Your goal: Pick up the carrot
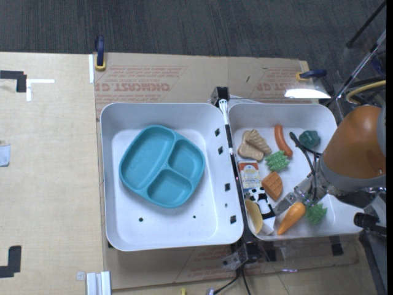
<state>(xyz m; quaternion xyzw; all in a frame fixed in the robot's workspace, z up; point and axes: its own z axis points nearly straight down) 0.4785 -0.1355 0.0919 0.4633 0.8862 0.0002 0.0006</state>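
- Camera view: my gripper (pixel 299 196) reaches in from the right, over the lower right part of the right bin (pixel 328 117), with my grey arm and its orange band (pixel 361 143) rising behind it.
- The carrot (pixel 290 218) lies just below my fingertips, touching or nearly touching them; I cannot tell which. Its thick end points up toward my hand and its narrow tip points down toward the bin's near wall.
- I cannot tell from here whether my fingers are spread or pressed together, and the carrot is not clearly seen between them.
- Taking the carrot as the landmark: a small green leafy piece (pixel 317 213) sits just right of it, under my wrist.
- An orange wedge-shaped piece (pixel 272 185) lies up and to the left of the carrot, and a black-and-white item (pixel 261 200) rests between that wedge and the carrot.
- A tan curved piece (pixel 254 217) lies left of the carrot, against the bin's left wall.
- Farther above the carrot are a small printed carton (pixel 249 174), a green bumpy piece (pixel 277 161), a red sausage (pixel 282 140), a brown bread-like piece (pixel 253 145) and a dark green item (pixel 309 138).
- Well to the left of the carrot, the left bin (pixel 110 214) holds a blue plate with 3 sections (pixel 162 165).
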